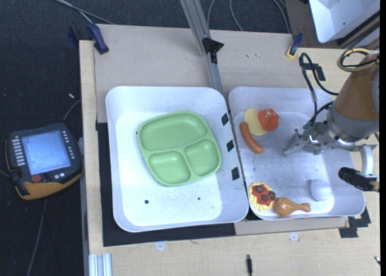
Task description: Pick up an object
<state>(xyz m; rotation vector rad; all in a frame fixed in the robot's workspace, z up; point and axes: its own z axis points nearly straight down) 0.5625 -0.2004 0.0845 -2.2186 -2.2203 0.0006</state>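
Observation:
In the right bin point(283, 97) lie several toy foods. A red piece point(268, 118) rests against a pale yellow piece point(254, 123), with an orange sausage point(251, 138) just left of them. Along the front wall sit a pizza slice point(262, 194), a brown drumstick point(291, 207) and a white egg point(319, 190). My gripper point(303, 146) reaches down to the bin floor at mid-right, open, with nothing between its fingers. It stands right of the sausage and above the egg, apart from both.
The left bin point(123, 166) holds a green divided plate point(179, 147). A metal post point(199, 21) rises behind the bins. A teach pendant point(42, 159) lies off the bench at the left. Cables point(313, 79) hang by the arm.

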